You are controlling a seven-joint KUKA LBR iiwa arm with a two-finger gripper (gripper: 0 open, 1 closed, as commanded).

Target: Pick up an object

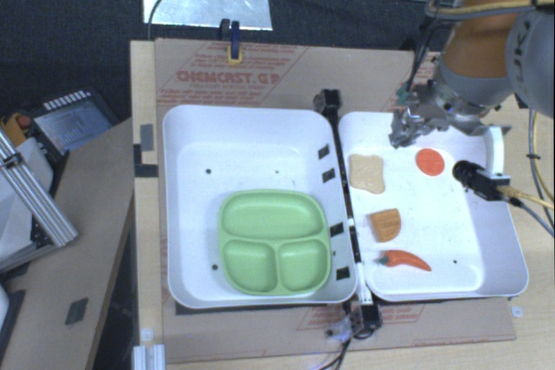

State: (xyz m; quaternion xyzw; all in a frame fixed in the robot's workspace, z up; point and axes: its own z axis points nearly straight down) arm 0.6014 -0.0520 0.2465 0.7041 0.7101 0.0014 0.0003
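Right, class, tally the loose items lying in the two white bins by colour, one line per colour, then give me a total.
Green: 1, the divided plate in the left bin.
Red: 2, the round slice and the chili pepper in the right bin.
Beige: 1, the bread slice.
Orange: 1, the chunk.
Total: 5

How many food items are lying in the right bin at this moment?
4. A beige slice near the divider, a red round piece just below the gripper, an orange chunk mid-bin, a red-orange pepper nearest the front. The arm could hide more.
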